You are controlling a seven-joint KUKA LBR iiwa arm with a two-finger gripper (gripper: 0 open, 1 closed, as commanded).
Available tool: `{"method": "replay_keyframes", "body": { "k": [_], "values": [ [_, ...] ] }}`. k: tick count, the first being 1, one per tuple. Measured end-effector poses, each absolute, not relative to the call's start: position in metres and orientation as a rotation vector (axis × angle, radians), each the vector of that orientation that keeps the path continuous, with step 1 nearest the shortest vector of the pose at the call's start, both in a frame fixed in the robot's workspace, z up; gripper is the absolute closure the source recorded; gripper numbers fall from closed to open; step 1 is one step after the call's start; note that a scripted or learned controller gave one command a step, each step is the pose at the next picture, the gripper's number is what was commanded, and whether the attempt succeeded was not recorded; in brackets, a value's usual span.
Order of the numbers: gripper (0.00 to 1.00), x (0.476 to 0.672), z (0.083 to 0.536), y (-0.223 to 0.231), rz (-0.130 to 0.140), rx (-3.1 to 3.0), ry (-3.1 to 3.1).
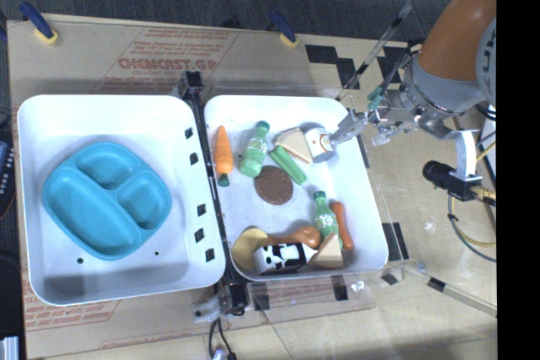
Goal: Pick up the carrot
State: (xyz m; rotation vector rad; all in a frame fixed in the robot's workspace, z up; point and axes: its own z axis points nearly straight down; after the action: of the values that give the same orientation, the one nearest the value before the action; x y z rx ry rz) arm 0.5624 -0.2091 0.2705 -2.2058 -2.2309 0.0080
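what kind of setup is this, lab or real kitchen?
Likely a robot lab bench, not a kitchen: two white bins clamped on cardboard, toy food such as a carrot, and the gripper over the right bin.

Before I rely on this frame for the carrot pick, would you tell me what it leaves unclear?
- Gripper: small and blurred at the right bin's far right rim; open or shut is unreadable.
- Arm: cut off by the right edge.
- Carrot: its green end lies against the bin's left wall, hard to separate.
- Pile near the front rim: the cow toy overlaps its neighbours.
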Motion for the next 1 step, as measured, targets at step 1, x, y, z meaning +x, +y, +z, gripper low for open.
{"method": "replay_keyframes", "body": {
  "k": [1],
  "values": [
    [0.00,0.5416,0.1298,-0.1869,0.015,-2.338,-2.076]
  ]
}}
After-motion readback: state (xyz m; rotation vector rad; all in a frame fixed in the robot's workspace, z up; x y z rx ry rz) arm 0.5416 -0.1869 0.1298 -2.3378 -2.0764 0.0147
